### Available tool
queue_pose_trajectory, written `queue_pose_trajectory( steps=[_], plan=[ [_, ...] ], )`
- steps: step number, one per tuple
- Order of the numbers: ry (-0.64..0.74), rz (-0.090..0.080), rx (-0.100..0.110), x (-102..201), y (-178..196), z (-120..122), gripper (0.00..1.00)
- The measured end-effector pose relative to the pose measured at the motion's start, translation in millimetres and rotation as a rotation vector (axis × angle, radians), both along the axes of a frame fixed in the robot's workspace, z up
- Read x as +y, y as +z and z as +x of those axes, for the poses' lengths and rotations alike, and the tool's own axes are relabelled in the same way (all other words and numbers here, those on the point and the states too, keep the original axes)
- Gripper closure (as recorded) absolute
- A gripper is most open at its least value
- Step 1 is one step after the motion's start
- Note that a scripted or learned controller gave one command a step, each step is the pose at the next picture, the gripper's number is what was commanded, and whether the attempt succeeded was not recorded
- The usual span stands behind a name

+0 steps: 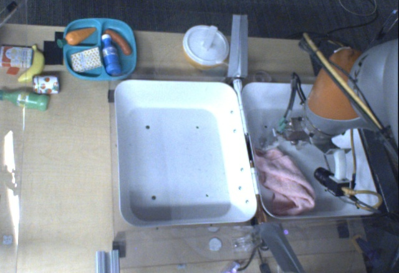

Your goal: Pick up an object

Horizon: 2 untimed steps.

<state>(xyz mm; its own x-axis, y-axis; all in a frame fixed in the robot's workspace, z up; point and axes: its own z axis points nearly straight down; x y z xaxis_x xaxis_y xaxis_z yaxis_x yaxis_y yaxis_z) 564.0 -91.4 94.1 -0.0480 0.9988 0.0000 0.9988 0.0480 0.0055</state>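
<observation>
Hovering the gripper (282, 134) low inside the right bin (268, 102), just at the upper end of the pink cloth (285, 182) — probably lined up for a pinch on the bunched fabric. Cannot tell whether spread or pressed together: too small and cluttered there. Cannot confirm any hold on the cloth. Crumpled along the bin's left wall, running down toward the near corner, so likely tight on that side — more open floor to the right and farther up. Left bin (181, 147) just beside, across the shared divider. Blue tray (133, 47) and white lidded cup (206, 46) out on the bench, well apart from the work.
</observation>
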Motion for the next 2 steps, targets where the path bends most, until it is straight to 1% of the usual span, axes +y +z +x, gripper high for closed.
queue_pose_trajectory(
  steps=[1, 2],
  plan=[
    [0.006, 0.000, 0.000, 15, 92, 7, 0.00],
    [0.319, -0.001, 0.000, 59, 91, 21, 0.00]
  ],
)
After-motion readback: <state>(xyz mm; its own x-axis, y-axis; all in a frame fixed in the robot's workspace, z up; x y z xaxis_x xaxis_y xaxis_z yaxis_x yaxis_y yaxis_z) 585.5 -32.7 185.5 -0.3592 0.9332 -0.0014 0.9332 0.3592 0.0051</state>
